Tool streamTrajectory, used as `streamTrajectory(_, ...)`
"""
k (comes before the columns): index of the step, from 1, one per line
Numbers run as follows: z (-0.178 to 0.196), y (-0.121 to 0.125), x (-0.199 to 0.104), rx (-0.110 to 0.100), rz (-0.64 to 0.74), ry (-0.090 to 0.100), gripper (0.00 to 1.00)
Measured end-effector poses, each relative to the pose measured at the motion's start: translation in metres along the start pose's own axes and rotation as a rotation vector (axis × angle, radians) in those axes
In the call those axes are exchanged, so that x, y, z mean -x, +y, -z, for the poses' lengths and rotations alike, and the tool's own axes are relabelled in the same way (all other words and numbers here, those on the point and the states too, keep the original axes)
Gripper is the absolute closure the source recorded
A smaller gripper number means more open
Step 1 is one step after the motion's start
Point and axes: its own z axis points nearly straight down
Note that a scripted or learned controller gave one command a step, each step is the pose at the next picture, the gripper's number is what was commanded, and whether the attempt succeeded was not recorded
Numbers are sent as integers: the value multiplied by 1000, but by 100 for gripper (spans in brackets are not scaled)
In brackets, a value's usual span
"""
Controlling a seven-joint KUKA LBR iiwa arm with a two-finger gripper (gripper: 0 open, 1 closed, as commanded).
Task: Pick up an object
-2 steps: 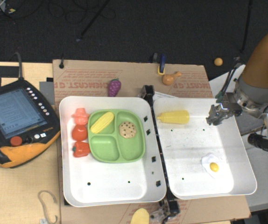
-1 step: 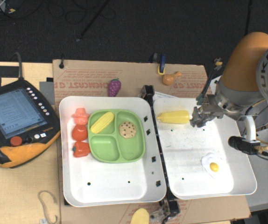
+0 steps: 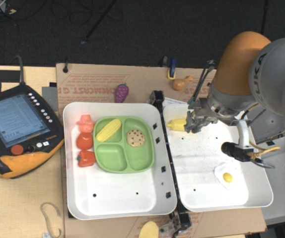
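Where the right bin point(image 3: 209, 190) comes to its 10 o'clock corner, a small yellow toy point(image 3: 176, 125) lies on the white floor, close to the divider between the two bins. The end effector point(image 3: 192, 125) is at the toy's 3 o'clock side, just beside it or touching it; I cannot tell which, nor whether it is open or closed. Nothing can be seen gripped in it. Toward 5 o'clock in the same bin, well apart from the toy, sits a fried-egg toy point(image 3: 226, 176).

The left bin point(image 3: 112, 195) holds a green divided plate point(image 3: 113, 158) near its centre. A yellow corn cob point(image 3: 107, 129) lies in the plate's 10 o'clock compartment and a cookie point(image 3: 135, 138) in the 2 o'clock one. At the plate's 9 o'clock edge stand pink and red toys point(image 3: 85, 141) in a column.

Beyond the bins on the table point(image 3: 13, 202), a purple grape bunch point(image 3: 121, 92) lies at 12 o'clock of the left bin. A tan pear-shaped toy point(image 3: 181, 83) lies at 12 o'clock of the right one. A teach pendant point(image 3: 18, 125) rests at 9 o'clock.
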Motion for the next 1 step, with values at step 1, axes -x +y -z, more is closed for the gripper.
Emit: streamTrajectory(1, 22, 2, -22, 3, -2, -1, 100)
